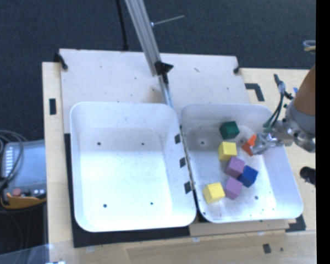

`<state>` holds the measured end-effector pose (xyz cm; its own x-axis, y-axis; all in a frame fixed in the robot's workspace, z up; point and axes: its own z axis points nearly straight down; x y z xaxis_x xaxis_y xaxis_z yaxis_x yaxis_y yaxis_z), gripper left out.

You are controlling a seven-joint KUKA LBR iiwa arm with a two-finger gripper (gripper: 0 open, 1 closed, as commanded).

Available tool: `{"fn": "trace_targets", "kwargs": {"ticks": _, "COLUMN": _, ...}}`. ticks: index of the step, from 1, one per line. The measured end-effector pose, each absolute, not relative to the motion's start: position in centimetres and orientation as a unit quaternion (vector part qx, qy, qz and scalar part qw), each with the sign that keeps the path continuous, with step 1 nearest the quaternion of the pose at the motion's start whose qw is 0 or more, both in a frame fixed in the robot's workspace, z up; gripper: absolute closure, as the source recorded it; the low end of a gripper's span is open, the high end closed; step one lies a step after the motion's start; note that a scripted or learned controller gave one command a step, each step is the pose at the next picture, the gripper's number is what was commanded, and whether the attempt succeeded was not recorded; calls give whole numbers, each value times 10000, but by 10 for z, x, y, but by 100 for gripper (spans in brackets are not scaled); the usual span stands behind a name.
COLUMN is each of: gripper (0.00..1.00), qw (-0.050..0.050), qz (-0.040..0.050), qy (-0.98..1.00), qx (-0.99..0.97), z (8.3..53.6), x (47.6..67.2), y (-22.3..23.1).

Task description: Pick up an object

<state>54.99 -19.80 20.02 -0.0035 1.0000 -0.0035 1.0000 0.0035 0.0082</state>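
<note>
The right bin [275, 197] holds several small blocks. A green cube [229, 129] lies toward the back, with a yellow cube [227, 150] just in front of it. Further forward lie a purple block [235, 166], a blue cube [248, 175], a second purple block [233, 188] and a second yellow cube [214, 192]. An orange block [249, 144] sits right at the tip of my gripper [259, 144], which reaches into the bin from the right. Whether the orange block is gripped or only touched is not clear.
The left bin [126, 164] stands beside the right one, their rims meeting along the middle. A slanted metal post [146, 32] rises behind the bins. A grey device with cables [19, 172] sits off the bench at the left.
</note>
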Motion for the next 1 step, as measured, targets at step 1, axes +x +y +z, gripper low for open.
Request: {"fn": "trace_targets", "kwargs": {"ticks": 1, "gripper": 100, "qw": 34, "qz": 14, "qy": 7089, "qx": 7053, "z": 245, "x": 551, "y": -200}}
